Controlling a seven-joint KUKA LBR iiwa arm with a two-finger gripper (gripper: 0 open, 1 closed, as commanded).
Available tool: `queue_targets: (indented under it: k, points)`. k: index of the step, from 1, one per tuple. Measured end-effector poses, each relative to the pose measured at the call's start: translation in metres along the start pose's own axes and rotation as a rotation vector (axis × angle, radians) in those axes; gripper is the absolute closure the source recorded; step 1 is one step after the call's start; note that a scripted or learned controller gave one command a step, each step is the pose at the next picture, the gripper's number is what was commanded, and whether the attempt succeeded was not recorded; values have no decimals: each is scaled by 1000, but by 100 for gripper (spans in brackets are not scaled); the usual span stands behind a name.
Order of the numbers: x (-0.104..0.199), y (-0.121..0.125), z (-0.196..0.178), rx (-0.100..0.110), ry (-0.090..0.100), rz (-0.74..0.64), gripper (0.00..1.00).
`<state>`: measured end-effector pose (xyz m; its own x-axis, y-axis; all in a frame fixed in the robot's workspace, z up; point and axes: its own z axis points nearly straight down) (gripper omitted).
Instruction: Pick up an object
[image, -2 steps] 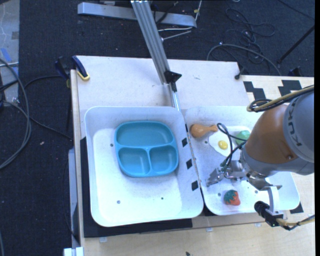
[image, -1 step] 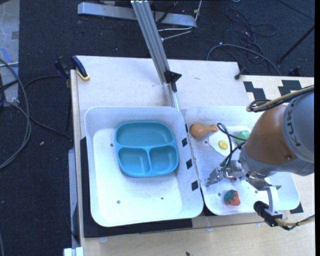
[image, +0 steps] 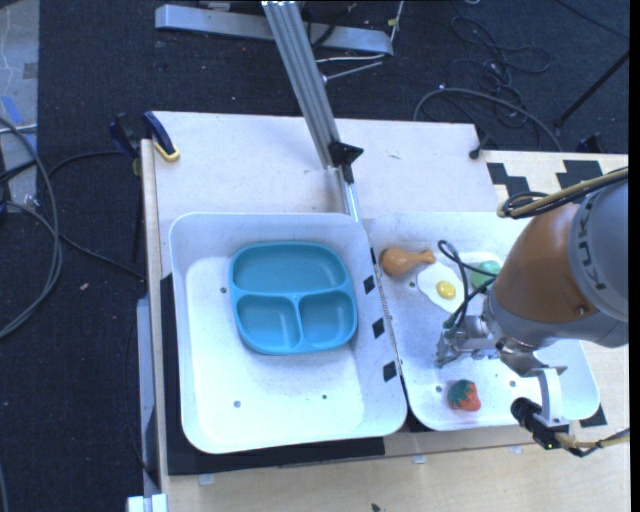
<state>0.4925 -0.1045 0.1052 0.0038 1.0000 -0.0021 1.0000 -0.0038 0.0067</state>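
Strawberry (image: 463, 396), red w/ a green top, lies in the right bin (image: 415, 405) near its front edge, approx 6 o'clock of that bin's floor. It sits free on the white surface, nothing pinching it.

Gripper (image: 458, 350) hangs just above the strawberry at its 12 o'clock, close but apart from it. Metal fingers point down toward the bin floor; whether they're spread or pressed together can't be told from this angle, too small and cluttered w/ cables. Nothing visible between them.

Arm (image: 560, 275) comes in from 3 o'clock, orange band bulking over the right bin's right half, grey link past it at the frame edge.

Other stuff in the right bin: fried egg toy (image: 440, 289), white w/ yellow yolk, at approx 12 o'clock of the gripper; brown drumstick (image: 404, 261) at 11 o'clock of the egg, near the bin's back left corner; a green item (image: 486, 268) just at 2 o'clock of the egg, partly hidden by the arm, can't ID it.

Left bin (image: 200, 400) holds a blue divided plate (image: 294, 297), 3 compartments, approx centre, a bit toward 12 o'clock. Plate compartments bare.

A metal pole (image: 310, 85) slants from the top of frame down to the joint between the bins at 12 o'clock.
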Motion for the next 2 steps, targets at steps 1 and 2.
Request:
queue_targets:
  k: [1, 2]
  points:
    - [-2, -1, -42, 3, 1, -5, 100]
    - [-10, 7, -93, 1, 0, -6, 100]
